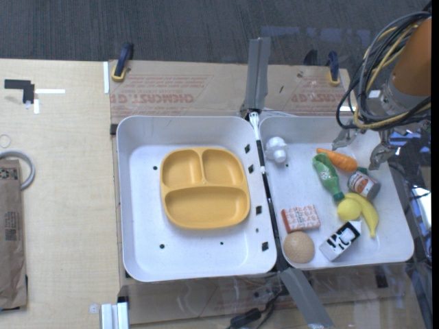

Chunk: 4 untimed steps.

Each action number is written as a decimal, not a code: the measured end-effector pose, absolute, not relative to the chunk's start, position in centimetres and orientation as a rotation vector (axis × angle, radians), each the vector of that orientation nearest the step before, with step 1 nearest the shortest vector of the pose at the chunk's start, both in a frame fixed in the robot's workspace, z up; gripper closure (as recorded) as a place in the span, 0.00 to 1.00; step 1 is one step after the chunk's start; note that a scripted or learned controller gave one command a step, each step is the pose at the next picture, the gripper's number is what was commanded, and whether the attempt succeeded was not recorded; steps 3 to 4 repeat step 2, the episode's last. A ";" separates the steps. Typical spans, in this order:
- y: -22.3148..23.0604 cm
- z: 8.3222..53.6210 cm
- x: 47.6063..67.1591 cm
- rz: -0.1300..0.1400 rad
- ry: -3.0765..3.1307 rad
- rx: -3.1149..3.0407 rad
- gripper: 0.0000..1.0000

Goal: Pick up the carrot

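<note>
The carrot (337, 159) is small and orange with a green tip. It lies in the right bin (398, 252) near the far wall, touching the top of a green bottle (327, 175). My gripper (361, 147) hangs at the bin's far right, just right of and slightly beyond the carrot. Its two fingers are spread open with nothing between them, one fingertip (341, 140) close above the carrot's right end.
The right bin also holds a small can (361, 183), a lemon (350, 206), a banana (371, 215), a black-and-white packet (341, 240), a red cracker box (300, 218), a tan ball (299, 247) and a white object (276, 149). A yellow divided plate (204, 187) sits in the left bin (137, 252).
</note>
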State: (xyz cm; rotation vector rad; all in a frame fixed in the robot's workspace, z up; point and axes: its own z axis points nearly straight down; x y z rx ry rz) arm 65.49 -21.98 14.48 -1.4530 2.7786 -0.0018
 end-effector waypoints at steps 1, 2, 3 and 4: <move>-22.0 14.5 65.5 -0.002 2.778 -1.453 0.00; -22.2 32.7 66.0 -0.002 2.586 -1.773 0.00; -22.2 32.7 66.0 -0.002 2.586 -1.773 0.00; -22.2 32.7 66.0 -0.002 2.586 -1.773 0.00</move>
